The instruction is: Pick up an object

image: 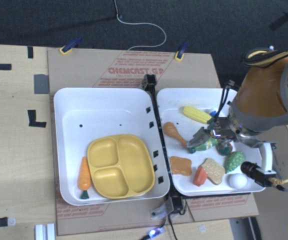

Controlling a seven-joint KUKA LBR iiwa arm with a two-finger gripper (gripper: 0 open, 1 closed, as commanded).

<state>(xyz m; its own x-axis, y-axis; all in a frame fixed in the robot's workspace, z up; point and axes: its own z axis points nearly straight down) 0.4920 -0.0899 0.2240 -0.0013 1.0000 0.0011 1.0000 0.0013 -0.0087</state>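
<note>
The small green object (202,145) lies mid right bin (184,98), the gripper (207,137) right over it, grip state impossible to tell; lift straight, clear of drumstick (174,132) and corn (196,114).

The arm (264,89) hides the right bin's (194,186) far corner and is cut off at the right edge; jaws indistinct.

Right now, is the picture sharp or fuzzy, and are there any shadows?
Camera view: a bit soft and grainy all over; the small toys under the end effector blur together. Camera view: even lighting, with only faint shadows beside the yellow tray and the carrot. Camera view: no strong glare on the white bins.
</note>
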